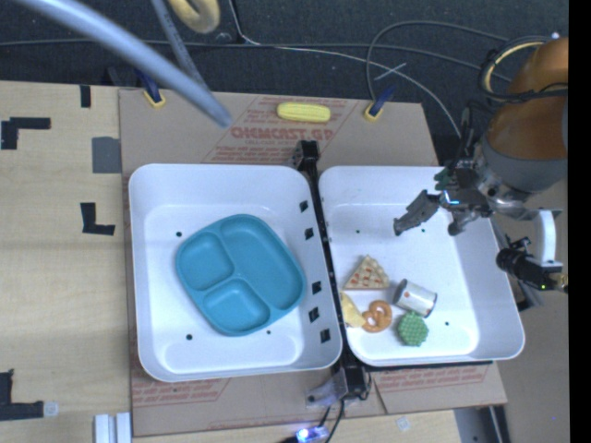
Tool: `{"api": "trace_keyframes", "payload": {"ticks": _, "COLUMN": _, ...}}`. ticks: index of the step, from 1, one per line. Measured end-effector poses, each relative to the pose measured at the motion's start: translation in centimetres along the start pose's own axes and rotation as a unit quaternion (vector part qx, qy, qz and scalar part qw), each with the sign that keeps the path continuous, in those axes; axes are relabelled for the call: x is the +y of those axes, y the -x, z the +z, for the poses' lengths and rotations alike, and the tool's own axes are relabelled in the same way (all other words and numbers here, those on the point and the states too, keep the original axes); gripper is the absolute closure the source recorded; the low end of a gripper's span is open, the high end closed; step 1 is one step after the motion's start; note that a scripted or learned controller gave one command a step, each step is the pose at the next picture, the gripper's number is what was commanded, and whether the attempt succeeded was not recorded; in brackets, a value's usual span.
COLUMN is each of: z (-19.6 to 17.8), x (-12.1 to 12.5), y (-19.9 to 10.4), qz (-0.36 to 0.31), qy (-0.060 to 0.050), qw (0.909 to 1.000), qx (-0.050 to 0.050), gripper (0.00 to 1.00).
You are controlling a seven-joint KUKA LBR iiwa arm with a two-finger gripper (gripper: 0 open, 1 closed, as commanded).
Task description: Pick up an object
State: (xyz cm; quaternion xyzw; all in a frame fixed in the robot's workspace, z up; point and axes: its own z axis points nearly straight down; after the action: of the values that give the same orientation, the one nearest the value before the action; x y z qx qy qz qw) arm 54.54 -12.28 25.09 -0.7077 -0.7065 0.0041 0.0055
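Note:
The right bin [480,335] holds several small items near its front: a pizza-slice toy [368,273], a pretzel [377,316], a yellow piece [351,311], a silver can [416,297] and a green broccoli-like piece [413,331]. My gripper [434,212] hangs over the upper middle of the right bin, above and behind these items. Its fingers [413,216] spread apart with nothing between them. The left bin [148,210] carries a blue divided plate [240,273].
A yellow banana-shaped toy [303,112] lies on the cardboard behind the bins. Cables [406,53] run across the dark surface at the back. A black divider [319,247] runs between the bins. The arm's orange band [540,72] is at the right edge.

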Motion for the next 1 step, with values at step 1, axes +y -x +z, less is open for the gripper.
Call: {"api": "trace_keyframes", "payload": {"ticks": 1, "z": -0.64, "x": 0.22, "y": -0.03, "qz": -0.002, "qy": 0.006, "qw": 1.0000, "qx": -0.001, "gripper": 0.00}}
